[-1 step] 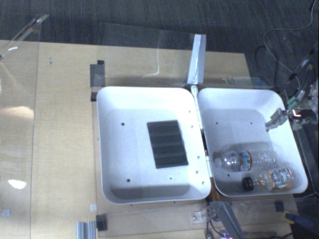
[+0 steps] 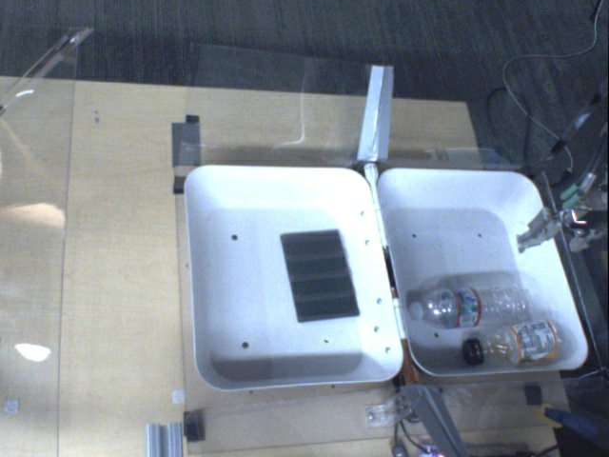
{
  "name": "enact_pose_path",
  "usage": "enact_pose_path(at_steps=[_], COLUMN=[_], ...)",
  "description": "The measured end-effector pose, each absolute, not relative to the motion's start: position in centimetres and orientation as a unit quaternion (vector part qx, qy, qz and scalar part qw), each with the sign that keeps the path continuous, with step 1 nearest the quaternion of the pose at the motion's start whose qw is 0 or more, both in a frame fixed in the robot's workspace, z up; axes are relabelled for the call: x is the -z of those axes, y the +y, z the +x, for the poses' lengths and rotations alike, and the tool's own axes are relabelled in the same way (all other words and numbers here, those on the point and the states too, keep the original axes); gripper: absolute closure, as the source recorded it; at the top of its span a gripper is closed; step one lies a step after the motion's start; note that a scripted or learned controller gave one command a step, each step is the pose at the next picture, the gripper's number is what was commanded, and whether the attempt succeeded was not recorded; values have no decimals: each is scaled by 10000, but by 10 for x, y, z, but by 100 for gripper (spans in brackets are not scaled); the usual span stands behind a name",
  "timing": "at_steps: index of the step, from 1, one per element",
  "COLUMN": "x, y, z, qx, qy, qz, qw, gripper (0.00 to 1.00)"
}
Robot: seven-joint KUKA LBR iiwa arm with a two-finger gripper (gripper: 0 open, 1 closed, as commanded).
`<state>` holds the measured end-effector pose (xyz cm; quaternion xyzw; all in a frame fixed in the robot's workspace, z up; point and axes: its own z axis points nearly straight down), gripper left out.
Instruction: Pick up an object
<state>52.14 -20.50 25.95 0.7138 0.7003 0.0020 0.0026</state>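
Inside right bin (image 2: 447,208), two bottles (image 2: 471,306) lie touching.

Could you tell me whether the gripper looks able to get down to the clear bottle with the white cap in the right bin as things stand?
Probably yes. The clear bottle lies uncovered, the gripper sits near the right bin's far edge.

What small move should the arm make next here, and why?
Probably swing the gripper leftward and toward the near side of the right bin, to sit above the clear bottle. The gripper is at the bin's right rim, apart from both bottles, which lie on their sides along the near wall; the second bottle sits tighter to the corner.
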Motion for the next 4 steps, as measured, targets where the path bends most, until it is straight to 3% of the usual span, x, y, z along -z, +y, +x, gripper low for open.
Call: enact_pose_path(at_steps=[1, 2, 3, 4], x=[-271, -201, -201, -94], y=[-204, -110, -110, -133], z=[524, 535, 535, 515], qx=[-43, -14, -14, -15], qy=[7022, 7602, 7601, 8094], qz=[7120, 6497, 6498, 5872], qw=[50, 15, 17, 21], gripper=[100, 100, 0, 0])
